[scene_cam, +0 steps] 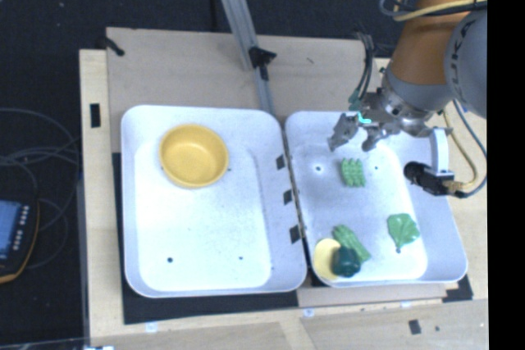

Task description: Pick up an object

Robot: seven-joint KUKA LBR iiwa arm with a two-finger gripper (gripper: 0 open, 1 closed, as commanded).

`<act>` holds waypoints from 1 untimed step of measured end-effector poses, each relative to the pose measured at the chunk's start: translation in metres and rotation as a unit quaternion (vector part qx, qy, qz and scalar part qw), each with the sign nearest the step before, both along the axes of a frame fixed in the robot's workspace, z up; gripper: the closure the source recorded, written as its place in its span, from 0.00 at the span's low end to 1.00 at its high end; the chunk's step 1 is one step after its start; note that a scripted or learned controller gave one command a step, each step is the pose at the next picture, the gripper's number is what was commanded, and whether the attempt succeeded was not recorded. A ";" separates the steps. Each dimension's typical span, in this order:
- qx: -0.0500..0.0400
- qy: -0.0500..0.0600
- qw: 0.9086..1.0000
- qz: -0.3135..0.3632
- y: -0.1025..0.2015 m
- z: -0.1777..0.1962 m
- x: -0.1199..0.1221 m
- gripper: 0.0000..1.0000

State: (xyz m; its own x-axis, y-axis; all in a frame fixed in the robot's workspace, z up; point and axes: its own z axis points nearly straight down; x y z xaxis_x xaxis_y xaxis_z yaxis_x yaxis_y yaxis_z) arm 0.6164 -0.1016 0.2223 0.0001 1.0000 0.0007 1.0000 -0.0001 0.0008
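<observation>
- Since the yellow bowl (194, 156) sits alone at ten o'clock in the left bin (139, 258), well apart from the arm, it is probably not the present target.
- Right bin (443, 254): a green ridged block (353, 171) lies near twelve o'clock; a yellow, green and dark teal cluster (342, 255) crowds seven o'clock against the wall; a green leafy piece (402, 229) rests at four o'clock.
- Gripper (354, 135): fingers spread, nothing between them, poised just above the ridged block, likely because that piece lies free and easy to straddle.
</observation>
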 end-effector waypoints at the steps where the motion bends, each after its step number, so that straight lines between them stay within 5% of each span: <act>1: 0.000 0.000 1.000 0.000 0.000 0.000 0.000 0.00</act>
